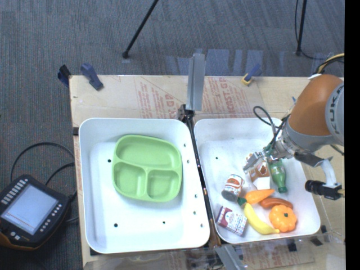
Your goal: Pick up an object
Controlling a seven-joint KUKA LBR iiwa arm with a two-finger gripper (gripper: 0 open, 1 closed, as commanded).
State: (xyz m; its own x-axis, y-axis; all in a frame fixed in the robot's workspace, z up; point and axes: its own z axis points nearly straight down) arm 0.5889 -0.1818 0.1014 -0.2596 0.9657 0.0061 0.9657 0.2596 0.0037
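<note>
The left bin [90, 151] holds a light green divided plate [148, 168] with three compartments, lying flat toward the bin's upper middle.

The right bin [225, 131] carries a cluster of small items in its lower right part. Taking the orange toy pumpkin [282, 218] near the bin's lower right corner as the landmark: a yellow banana [258, 219] lies just left of it, touching or nearly so; a small red and white carton [232, 220] sits further left of the banana; a red-orange pepper-like piece [275, 202] lies just above the pumpkin; an orange carrot [259, 196] sits above and left of it; a small can with a red label [232, 185] lies tilted further up and left; a green bottle [278, 175] stands well above the pumpkin; and a small brown and white box [259, 171] lies just left of the bottle.

The gripper [260, 161] hangs over that box and bottle, above the pumpkin; whether its fingers are spread or pressed together cannot be told, and nothing is visibly pinched.

Both bins rest on a cardboard-covered bench [140, 94] bearing blue clamps [91, 75] at its far edge. Grey carpet [56, 27] surrounds it, with a teach pendant [31, 210] at lower left and tripod legs [143, 21] behind.
</note>
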